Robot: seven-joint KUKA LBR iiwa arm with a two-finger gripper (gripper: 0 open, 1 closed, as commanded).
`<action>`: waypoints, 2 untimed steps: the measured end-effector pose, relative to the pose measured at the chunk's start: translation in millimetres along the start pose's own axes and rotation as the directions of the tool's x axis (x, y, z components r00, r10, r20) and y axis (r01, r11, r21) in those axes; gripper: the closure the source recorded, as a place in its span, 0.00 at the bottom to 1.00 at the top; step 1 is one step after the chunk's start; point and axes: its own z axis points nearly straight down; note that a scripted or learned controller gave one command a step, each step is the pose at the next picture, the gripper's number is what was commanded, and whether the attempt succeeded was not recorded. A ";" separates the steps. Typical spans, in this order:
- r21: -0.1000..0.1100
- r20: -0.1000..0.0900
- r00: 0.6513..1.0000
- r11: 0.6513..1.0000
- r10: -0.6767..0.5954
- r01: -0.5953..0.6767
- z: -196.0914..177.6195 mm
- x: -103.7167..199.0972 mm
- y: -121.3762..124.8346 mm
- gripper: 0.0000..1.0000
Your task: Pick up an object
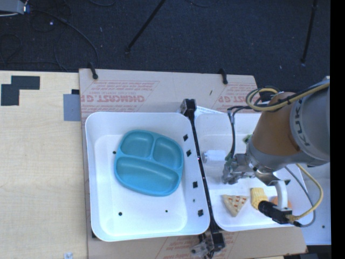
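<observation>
Tool [233, 175] low in right white plastic bin [215, 128], just up-left of tan waffle-patterned wedge toy [235, 204]. Can't tell tool opening from here. Nothing seen gripped. Wedge lies flat near bin's front edge, yellow block [258, 195] just right of it. Suggest: centre over wedge, align across its narrow sides, descend straight, avoid yellow block.
</observation>
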 end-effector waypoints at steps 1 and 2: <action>-0.013 0.003 1.000 1.000 -0.003 0.003 -57.0 -8.5 -3.5 1.00; -0.015 0.004 1.000 1.000 -0.008 0.008 -118.4 -10.8 -3.7 1.00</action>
